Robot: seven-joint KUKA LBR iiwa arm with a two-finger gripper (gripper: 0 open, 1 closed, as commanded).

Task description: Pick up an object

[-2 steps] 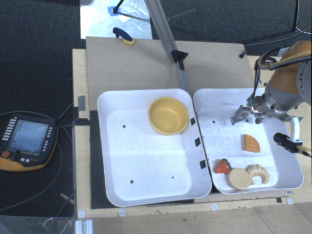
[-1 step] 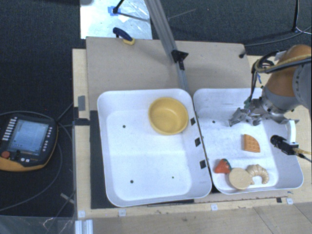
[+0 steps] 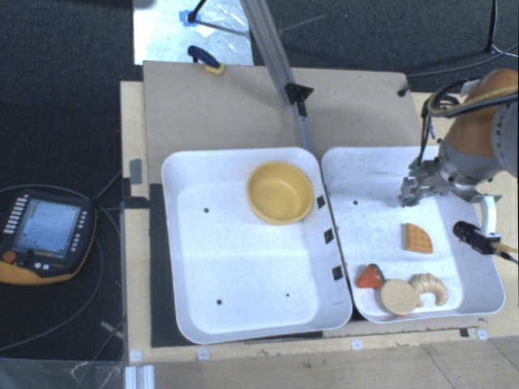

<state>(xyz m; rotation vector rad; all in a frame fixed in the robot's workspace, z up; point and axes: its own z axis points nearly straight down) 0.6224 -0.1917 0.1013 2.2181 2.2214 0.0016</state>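
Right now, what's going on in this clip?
A grey robot arm reaches in from the right over the right bin, its hand low above bare bin floor and holding nothing. The nearest item is a waffle piece just in front of it. A strawberry, a round cookie and a croissant sit clustered at the bin's near edge. A yellow bowl sits in the left bin. No pick has happened yet.

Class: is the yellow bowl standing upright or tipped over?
Upright: the yellow bowl in the left bin shows its open hollow and full round rim.
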